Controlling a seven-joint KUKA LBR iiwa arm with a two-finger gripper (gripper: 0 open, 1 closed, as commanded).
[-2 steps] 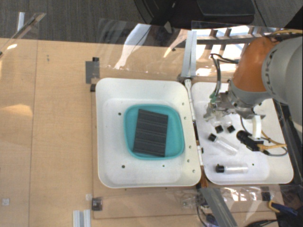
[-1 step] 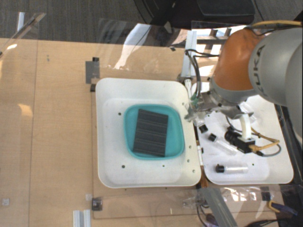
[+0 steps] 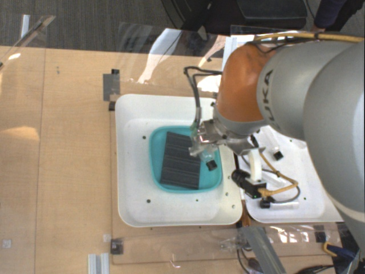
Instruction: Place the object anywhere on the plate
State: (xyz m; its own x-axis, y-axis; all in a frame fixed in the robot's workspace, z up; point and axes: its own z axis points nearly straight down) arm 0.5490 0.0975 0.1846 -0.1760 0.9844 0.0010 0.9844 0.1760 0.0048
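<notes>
I judge the dark ribbed object (image 3: 181, 162) already lies on the teal plate (image 3: 157, 147) at frame centre; I can't tell the gripper's (image 3: 201, 146) grip state, so next I'd lift clear.

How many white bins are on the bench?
2: the left bin holds the teal plate; the right bin lies largely under the arm, beside it.

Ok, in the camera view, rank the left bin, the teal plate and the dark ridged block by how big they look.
Largest to smallest:
1. left bin
2. teal plate, lying inside that bin
3. dark ridged block, lying on the plate

All three sit at about the same depth, so the order is safe.
</notes>
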